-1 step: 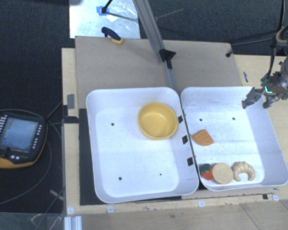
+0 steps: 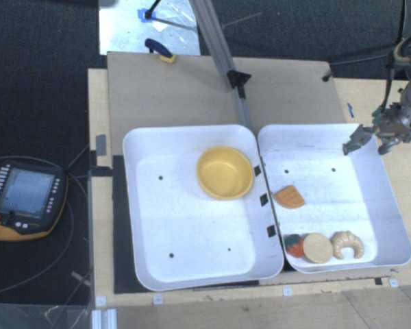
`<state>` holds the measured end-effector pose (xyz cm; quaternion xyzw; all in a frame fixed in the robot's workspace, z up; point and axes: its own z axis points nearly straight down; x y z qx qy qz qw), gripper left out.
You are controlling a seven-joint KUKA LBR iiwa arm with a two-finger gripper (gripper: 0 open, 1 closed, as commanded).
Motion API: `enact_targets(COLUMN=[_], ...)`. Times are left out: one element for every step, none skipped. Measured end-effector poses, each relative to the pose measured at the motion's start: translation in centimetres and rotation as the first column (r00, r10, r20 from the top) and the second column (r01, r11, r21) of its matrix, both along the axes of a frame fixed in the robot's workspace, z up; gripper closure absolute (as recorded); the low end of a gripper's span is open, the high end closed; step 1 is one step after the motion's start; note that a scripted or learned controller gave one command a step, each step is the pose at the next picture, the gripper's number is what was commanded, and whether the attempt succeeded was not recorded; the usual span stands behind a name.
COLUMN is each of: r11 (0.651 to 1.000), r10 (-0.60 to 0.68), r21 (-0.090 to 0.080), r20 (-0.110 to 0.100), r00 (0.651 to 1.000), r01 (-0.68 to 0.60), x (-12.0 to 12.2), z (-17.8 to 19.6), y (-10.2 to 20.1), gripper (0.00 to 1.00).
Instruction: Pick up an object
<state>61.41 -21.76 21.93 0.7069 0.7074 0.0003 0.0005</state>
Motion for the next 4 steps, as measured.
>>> enact_targets(r11=[1.000, 1.000, 1.000, 1.000], r10=[0.000, -0.001, 0.000, 0.001], r21=[0.001, 0.001, 0.001, -0.001], r20=[-0.003, -0.003, -0.003, 0.001], r00=[1.000, 1.000, 1.000, 1.000], r01=[0.000, 0.001, 0.000, -0.001], x=[0.3, 0.2, 0.1, 0.3], z=[-4.4, -8.7, -13.1, -11.8], y=[0.6, 0.1, 0.2, 0.1], gripper=[0.00, 0.00, 0.00, 1.00])
